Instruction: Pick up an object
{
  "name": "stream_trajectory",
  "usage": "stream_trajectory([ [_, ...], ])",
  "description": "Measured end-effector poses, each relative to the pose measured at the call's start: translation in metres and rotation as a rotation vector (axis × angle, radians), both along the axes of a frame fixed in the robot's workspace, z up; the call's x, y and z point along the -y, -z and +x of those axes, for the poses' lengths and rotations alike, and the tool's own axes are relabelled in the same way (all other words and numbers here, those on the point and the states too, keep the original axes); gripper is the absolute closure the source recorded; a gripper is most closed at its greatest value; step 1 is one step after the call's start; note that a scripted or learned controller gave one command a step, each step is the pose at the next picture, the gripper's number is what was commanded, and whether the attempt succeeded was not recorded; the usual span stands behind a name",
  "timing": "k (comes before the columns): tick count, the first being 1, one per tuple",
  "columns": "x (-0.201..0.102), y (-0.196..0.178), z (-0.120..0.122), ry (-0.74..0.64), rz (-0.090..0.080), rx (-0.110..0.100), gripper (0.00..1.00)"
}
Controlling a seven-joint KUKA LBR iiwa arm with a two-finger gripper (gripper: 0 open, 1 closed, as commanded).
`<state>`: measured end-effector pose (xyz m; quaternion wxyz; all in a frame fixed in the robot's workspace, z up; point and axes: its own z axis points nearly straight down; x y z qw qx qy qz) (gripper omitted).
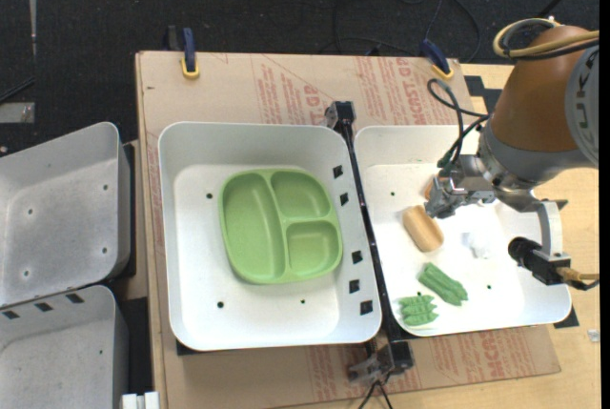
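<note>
In the right bin (534,307) lie a tan bread-roll-shaped object (422,229), two green pea pods (443,284) (416,307) near the front rim, and a small pale object (475,243). My gripper (448,197) hangs low over this bin, just above and to the right of the tan roll. The grey wrist and orange band (543,92) hide much of the gripper. Nothing shows held in it.
The left bin (191,302) holds a green divided plate (281,226). A black divider (362,226) runs between the bins. White trays (57,207) sit off the bench at left. A black cable fitting (534,259) juts over the right bin's right side.
</note>
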<state>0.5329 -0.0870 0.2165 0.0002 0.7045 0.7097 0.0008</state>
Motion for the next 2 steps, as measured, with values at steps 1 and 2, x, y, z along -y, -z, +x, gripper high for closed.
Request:
stream_trajectory([
  [1,-0.044,0.001,0.002,0.000,0.000,-0.002,1.00],
  [2,-0.101,-0.009,0.001,-0.002,0.001,0.000,1.00],
])
